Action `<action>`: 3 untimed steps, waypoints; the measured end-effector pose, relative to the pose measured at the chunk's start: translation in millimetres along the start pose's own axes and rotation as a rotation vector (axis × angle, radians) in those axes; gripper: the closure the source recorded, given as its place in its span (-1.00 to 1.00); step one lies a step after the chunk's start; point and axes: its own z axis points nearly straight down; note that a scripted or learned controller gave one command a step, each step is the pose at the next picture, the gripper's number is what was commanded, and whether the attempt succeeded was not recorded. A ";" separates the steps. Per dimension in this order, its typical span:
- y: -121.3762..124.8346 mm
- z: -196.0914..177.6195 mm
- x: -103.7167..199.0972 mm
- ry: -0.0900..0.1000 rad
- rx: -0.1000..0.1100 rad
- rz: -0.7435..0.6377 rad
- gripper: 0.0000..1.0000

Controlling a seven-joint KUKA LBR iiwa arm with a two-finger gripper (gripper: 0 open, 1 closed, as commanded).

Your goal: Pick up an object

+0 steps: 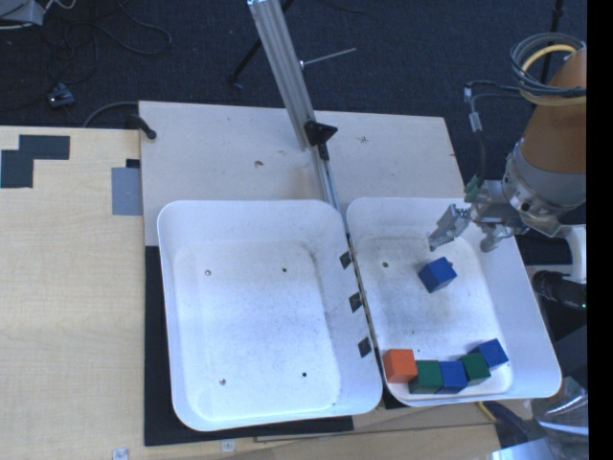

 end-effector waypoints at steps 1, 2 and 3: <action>21.5 110.7 -25.0 0.001 0.008 -0.005 -1.00; 38.4 150.5 -18.0 -0.009 -0.025 -0.005 -1.00; 55.4 158.2 -24.0 -0.012 -0.032 -0.006 -1.00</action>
